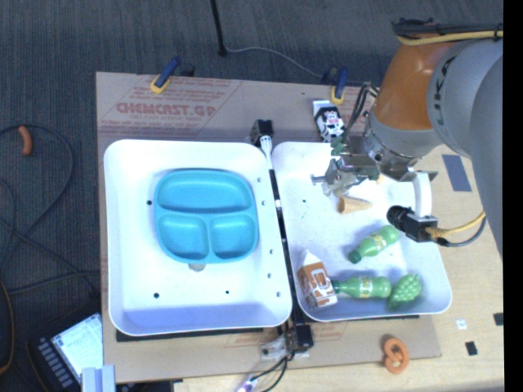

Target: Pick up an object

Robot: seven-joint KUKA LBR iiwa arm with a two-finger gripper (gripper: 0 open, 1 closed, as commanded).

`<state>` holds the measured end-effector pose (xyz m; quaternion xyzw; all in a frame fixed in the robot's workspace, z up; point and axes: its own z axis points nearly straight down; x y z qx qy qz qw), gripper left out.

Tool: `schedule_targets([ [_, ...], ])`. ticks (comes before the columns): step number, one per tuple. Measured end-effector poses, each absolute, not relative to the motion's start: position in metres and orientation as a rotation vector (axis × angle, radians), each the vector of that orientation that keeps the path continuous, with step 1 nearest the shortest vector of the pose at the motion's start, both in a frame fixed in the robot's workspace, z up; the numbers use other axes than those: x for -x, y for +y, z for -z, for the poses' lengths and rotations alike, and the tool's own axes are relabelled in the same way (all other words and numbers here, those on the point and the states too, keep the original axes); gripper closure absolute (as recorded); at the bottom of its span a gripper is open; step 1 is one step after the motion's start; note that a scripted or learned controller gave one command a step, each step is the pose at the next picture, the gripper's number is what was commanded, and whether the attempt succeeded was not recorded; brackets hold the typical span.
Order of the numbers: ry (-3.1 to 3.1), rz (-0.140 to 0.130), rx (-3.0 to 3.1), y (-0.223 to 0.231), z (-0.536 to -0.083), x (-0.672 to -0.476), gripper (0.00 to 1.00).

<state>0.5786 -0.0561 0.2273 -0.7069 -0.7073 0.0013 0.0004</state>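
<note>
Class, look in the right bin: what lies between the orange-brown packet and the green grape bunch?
In the camera view, a green bottle lies on its side between the packet and the grape bunch.

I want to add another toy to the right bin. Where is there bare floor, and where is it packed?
Right bin: bare floor lies along its left side, between the wall and the cone, down to the carton. The near right corner is packed: two bottles and grapes. The hand hangs over the far end.
</note>
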Motion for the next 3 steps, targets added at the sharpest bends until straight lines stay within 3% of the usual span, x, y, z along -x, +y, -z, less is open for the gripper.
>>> schedule_targets([
  [1, -2.221, -0.002, 2.222, -0.034, -0.238, -0.513, 1.0],
  [3, -2.222, -0.002, 2.219, 0.044, -0.22, -0.484, 1.0],
])
